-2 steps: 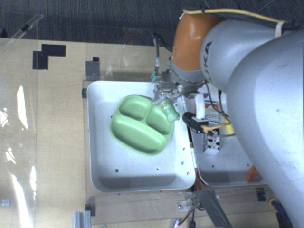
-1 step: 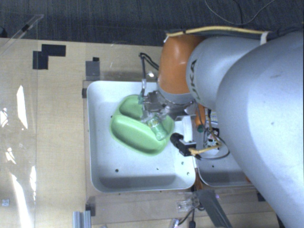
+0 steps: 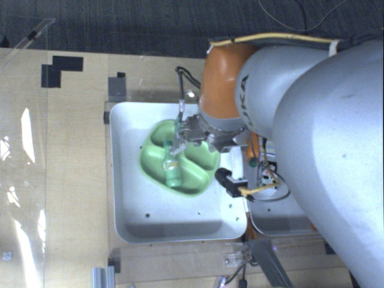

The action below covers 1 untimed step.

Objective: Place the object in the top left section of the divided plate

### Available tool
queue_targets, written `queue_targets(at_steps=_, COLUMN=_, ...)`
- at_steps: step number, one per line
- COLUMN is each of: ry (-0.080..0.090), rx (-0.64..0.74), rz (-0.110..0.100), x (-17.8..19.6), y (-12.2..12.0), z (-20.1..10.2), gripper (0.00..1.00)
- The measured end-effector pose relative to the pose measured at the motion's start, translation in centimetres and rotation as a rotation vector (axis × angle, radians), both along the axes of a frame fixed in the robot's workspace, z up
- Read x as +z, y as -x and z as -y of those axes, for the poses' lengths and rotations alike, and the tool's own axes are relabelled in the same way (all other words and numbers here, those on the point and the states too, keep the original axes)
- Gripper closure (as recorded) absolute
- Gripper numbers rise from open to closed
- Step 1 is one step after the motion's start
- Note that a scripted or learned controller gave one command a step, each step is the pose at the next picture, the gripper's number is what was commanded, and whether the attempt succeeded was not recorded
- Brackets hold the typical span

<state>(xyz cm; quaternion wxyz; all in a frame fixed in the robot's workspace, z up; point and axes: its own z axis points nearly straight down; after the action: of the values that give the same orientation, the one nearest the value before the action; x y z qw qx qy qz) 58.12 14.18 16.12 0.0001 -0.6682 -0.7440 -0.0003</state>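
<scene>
Pale wooden tabletop [image 3: 66,179] under a slanted overhead view, with black tape marks [image 3: 60,69] at upper left and dark carpet beyond. Left white bin [image 3: 129,215] contains a green divided plate [image 3: 155,161]; a small translucent greenish object [image 3: 173,171] lies in the plate's lower section. Gripper [image 3: 178,141] is poised directly above the plate, just over the object; whether anything sits between its tips cannot be told. Grey arm [image 3: 324,143] with orange band [image 3: 223,83] enters from the right, covering most of the right white bin [image 3: 273,224]; partial lettering on its casing is not legible.
</scene>
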Motion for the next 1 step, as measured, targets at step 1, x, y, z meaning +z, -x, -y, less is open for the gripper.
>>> queue_targets(at_steps=1, ry=0.000, rx=-0.127, rz=0.002, x=3.86, y=1.72, z=4.79, gripper=0.00)
